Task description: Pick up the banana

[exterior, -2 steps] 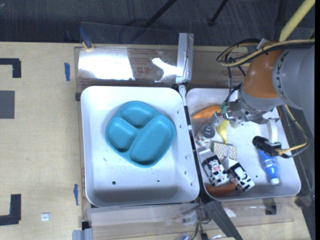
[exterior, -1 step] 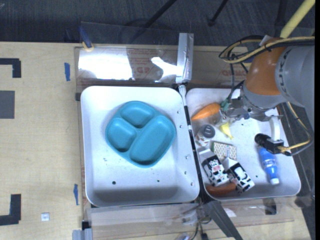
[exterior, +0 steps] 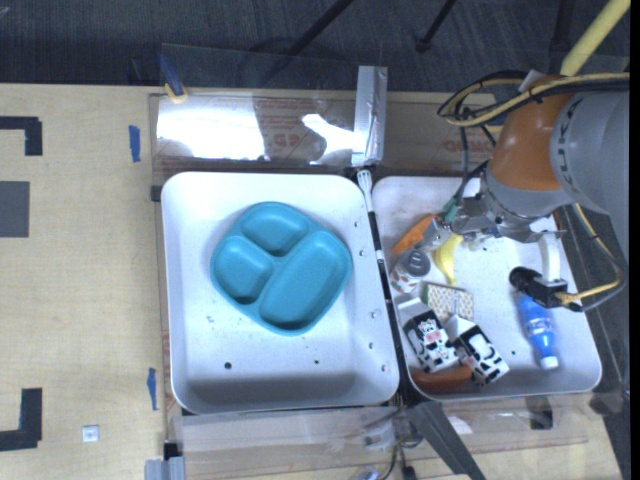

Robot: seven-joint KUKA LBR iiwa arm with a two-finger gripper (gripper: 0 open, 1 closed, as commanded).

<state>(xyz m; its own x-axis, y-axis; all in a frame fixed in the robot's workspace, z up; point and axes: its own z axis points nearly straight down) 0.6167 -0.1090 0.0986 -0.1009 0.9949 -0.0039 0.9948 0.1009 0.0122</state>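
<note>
The banana (exterior: 446,255) is a small yellow fruit lying in the right bin (exterior: 580,363), near its left side, with its upper end hidden under the gripper. My gripper (exterior: 462,222) hangs from the grey arm with the orange band (exterior: 525,148), directly over the banana's top end. From this slant I cannot make out whether it touches the fruit.
An orange carrot (exterior: 412,235) and a round metal piece (exterior: 412,264) lie just left of the banana. Below are a checkered packet (exterior: 447,299), two black-and-white toys (exterior: 430,338) and a red item (exterior: 445,374). A blue bottle (exterior: 540,332) lies right. The left bin holds a blue divided plate (exterior: 282,265).
</note>
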